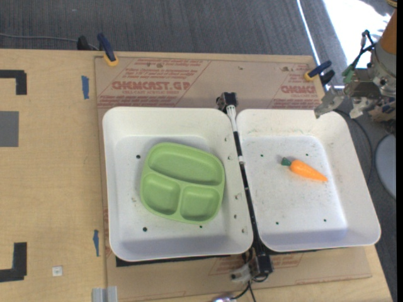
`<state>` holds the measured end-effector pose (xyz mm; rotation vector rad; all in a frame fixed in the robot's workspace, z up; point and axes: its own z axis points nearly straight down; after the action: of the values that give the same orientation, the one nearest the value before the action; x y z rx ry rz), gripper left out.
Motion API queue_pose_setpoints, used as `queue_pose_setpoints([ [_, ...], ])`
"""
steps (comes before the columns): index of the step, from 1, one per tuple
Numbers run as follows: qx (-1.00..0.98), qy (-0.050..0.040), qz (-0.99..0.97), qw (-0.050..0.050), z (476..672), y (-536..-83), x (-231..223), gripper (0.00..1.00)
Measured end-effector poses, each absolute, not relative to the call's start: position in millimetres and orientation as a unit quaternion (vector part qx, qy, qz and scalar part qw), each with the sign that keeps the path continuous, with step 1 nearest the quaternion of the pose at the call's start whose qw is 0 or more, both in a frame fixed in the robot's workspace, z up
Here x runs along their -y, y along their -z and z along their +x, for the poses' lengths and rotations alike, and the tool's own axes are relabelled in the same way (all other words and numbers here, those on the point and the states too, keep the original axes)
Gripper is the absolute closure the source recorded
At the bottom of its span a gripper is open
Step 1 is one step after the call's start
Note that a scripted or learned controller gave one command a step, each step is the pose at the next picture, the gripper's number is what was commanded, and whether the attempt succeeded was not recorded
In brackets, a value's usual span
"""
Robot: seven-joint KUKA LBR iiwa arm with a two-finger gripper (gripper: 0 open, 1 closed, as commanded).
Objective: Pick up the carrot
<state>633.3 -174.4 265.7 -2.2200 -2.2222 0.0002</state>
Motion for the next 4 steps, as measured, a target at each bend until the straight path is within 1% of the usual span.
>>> queue_pose_setpoints([
  [1, 0.708, 0.0002, -0.706, 0.003, 593.4, -140.7, 219.2, 0.00],
  [2, 0.707, 0.0032, -0.707, -0.006, 573.7, -104.2, 194.3, 0.00],
  [3, 0.708, 0.0015, -0.706, -0.001, 547.4, -86.5, 125.5, 0.00],
  [4, 0.708, 0.0018, -0.706, -0.002, 608.2, -86.4, 92.3, 0.00],
])
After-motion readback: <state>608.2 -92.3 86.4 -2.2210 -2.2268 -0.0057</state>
